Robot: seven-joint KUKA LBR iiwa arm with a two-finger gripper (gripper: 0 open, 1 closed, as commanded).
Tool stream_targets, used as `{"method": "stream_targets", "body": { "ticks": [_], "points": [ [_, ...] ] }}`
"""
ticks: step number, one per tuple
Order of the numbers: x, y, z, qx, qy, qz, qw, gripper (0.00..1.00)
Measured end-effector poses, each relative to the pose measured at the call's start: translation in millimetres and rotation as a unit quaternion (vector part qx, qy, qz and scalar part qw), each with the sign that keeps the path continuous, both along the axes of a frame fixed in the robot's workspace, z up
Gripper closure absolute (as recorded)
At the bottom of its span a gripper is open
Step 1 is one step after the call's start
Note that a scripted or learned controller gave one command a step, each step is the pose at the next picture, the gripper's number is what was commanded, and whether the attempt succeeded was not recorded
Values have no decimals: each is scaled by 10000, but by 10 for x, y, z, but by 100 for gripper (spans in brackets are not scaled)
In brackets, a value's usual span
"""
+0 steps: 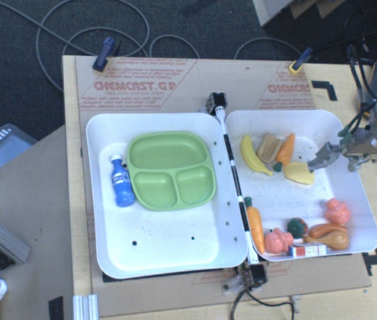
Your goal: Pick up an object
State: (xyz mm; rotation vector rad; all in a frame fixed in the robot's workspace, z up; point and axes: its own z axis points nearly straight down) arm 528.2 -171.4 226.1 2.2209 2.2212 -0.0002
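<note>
The right bin [348, 179] holds a yellow banana [253, 155], a tan bread piece [268, 147], an orange carrot [285, 149] and a pale yellow wedge [299, 173] in its far half. My gripper [337, 161] hangs over the bin's right side, just right of the yellow wedge. Its fingers are spread open and hold nothing. One dark fingertip [320, 158] points toward the wedge without clearly touching it.
Near the right bin's front lie a pink piece [338, 212], a brown drumstick [328, 232], a dark green item [297, 227], a pink toy [278, 240], a small red-and-white box [306, 250] and a second carrot [255, 227]. The left bin [175, 245] holds a green divided tray [171, 171] and a blue bottle [122, 181].
</note>
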Motion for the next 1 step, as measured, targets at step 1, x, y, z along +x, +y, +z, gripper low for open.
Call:
{"method": "stream_targets", "body": {
  "ticks": [1],
  "points": [
    [408,294,-850,6,11,4,10000,0]
  ]
}}
